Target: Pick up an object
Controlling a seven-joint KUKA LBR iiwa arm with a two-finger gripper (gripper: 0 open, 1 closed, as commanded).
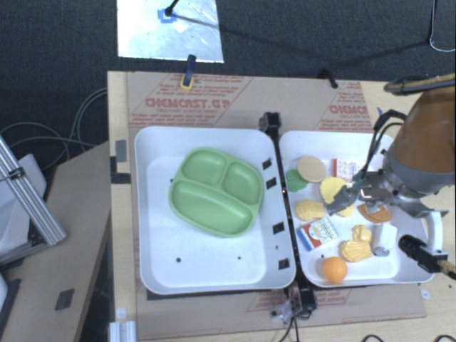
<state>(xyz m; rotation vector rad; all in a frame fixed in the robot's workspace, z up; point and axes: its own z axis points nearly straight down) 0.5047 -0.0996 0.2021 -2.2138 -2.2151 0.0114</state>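
Note:
The right bin (406,275) holds several toy foods: a tan round biscuit (311,168), a green piece (295,182), a yellow piece (330,187), a ridged yellow chip (309,210), a red, white and blue carton (317,232), an orange ball (334,269) and a yellow pastry (355,251). My gripper (344,199) hangs low over the middle of this bin, just right of the yellow piece and the chip. Nothing shows clearly held in it. The arm's body covers part of a brown-orange item (375,213).
The left bin (160,262) holds a green divided plate (216,190). A red and white packet (345,168) lies at the back of the right bin, and a grey can (381,240) near its front right. A black divider (281,205) separates the bins.

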